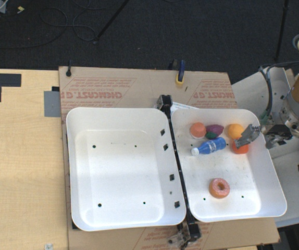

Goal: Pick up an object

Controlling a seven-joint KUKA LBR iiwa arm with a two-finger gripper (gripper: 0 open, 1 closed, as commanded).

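Observation:
The right bin (266,191) holds several small objects. An orange ball (235,129) and a red piece (239,149) lie at its far right. A blue bottle (210,147) lies on its side, with a purple object (215,129), a small green piece (212,136) and a red-orange round object (197,129) just behind it. A pink donut-shaped ring (220,187) sits nearer the front. My gripper (263,136) hangs over the bin's right rim, open. Its left finger (249,134) is just above the red piece and beside the orange ball. Nothing sits between the fingers.
The left bin (79,139) stands beside the right one, with a black divider (171,155) between them. Both rest on cardboard (113,87) over the wooden bench. The arm's base and cables (277,92) stand at the right.

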